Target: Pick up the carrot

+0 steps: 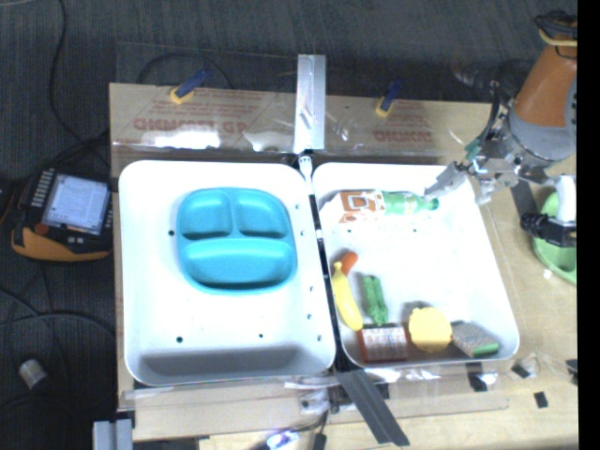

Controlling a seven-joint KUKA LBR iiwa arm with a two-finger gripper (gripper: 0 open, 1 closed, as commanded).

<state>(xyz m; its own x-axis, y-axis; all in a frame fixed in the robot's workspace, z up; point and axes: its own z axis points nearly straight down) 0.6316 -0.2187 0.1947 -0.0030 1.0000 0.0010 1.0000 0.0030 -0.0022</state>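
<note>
Orange, small and stubby: the carrot (348,262) lies in the right bin (499,279), hard against the divider wall btw the two bins, touching the top end of a yellow banana (346,298) and just beside a green ribbed veg, prob. a cucumber or pickle (375,299). We judge it smooth plastic toy food, rounded, likely to roll or squirt out under a pinch. The gripper (448,184) sits at the bin's far right corner, well apart from the carrot, fingers pointing toward a green-and-white bottle (405,202) lying on its side; we cannot tell how far open it is, too small and blurred, and we see nothing held in it. Risks as we read them: approach near the divider could clip the bin wall; the jaws may straddle carrot plus banana tip together and lift neither, or nudge the carrot under the banana; glossy white bin floor gives little friction, so a glancing touch sends it sliding. The bottle is closer to the tool than the target, so a wrong grab is possible. Other clutter along the near edge: a yellow block, maybe cheese (429,328), a red-brown can (383,343), a grey-green sponge-like piece (474,339). Left bin (150,345) holds a blue divided plate (235,236), matte plastic, three compartments.
</note>
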